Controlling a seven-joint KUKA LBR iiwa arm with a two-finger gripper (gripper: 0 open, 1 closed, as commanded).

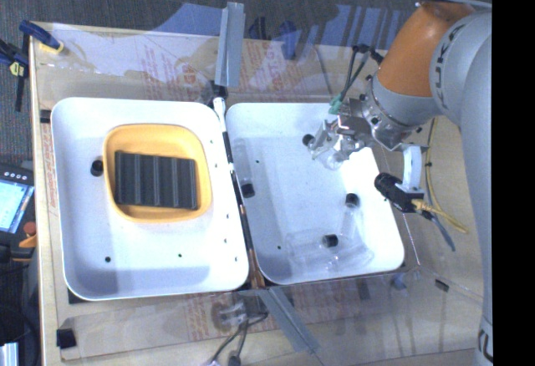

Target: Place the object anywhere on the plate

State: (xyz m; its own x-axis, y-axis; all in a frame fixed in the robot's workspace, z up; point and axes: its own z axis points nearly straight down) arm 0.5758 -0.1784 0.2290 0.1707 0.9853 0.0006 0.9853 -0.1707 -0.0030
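Two shallow white bins are sitting side by side on the wooden bench (125, 318). The left bin (75, 256) is holding a yellow plate (159, 137) with rounded corners, in the upper middle part of that bin. On the plate a dark, ribbed rectangular object (159, 179) is lying flat; its surface is showing parallel grooves that run from top to bottom. A small dark spot is sitting on the bin floor just left of the plate.

The right bin (276, 189) is holding a transparent object (333, 249), probably a clear plastic cup, lying on its side near the lower right corner. It is hard to see against the white floor, and only its faint outline and two small dark spots next to it are showing. The floors of both bins are looking smooth and a little glossy.

The grey arm (456, 63) with the orange band is reaching in from the right side of the frame, and the gripper (330, 143) is hanging over the upper right part of the right bin. Its metal parts are looking shiny and crowded together, so I cannot tell how its fingers are standing or whether something is between them. It is well apart from the plate.

A grey metal bar (228, 43) is standing at the top between the two bins.
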